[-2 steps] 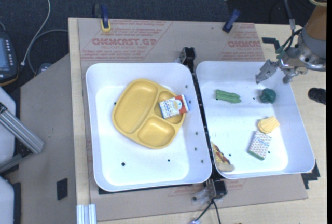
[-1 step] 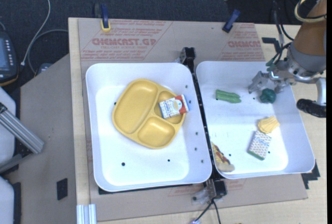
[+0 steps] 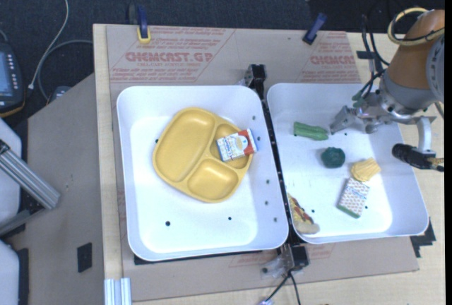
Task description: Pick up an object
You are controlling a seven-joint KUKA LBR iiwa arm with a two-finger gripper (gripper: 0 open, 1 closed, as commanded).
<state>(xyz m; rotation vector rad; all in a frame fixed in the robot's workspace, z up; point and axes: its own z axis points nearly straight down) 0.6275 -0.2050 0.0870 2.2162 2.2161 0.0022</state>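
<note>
My gripper (image 3: pixel 357 123) hangs over the far part of the right bin (image 3: pixel 402 222), its two fingers spread and nothing between them. A green oblong piece (image 3: pixel 311 130) lies just left of the left fingertip. A dark green ball (image 3: pixel 333 157) sits a little nearer the front, below the gripper. A yellow ridged piece (image 3: pixel 365 170) and a white and green packet (image 3: pixel 353 197) lie further forward. In the left bin (image 3: pixel 141 212) a yellow divided plate (image 3: pixel 191 162) holds a small carton (image 3: pixel 235 145).
A small brown and yellow item (image 3: pixel 302 215) lies in the right bin's front left corner. A black part (image 3: pixel 413 154) of the arm reaches over the bin's right side. Blue clamps (image 3: pixel 143 22) (image 3: pixel 314 28) hold the board at the back.
</note>
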